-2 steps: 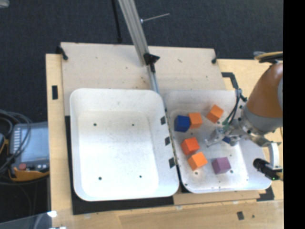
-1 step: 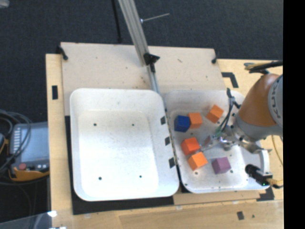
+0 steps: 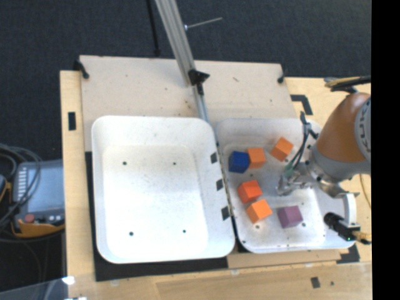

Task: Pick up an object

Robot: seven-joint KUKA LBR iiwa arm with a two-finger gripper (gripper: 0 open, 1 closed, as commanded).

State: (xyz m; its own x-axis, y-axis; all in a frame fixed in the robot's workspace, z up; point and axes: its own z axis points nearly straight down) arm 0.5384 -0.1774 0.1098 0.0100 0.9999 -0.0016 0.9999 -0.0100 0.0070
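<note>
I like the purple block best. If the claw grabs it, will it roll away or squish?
The purple block probably won't roll: it looks like a cube lying flat on the right bin floor. It likely won't squish either, since its edges look straight and firm. It seems small, so it is probably light.

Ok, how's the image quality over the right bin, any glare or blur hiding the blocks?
Camera view: lighting is even and soft; the right bin looks bright but not blown out, so the blue block and purple block read clearly. The whole frame is slightly soft, and the end effector is a small, blurry tangle.
</note>
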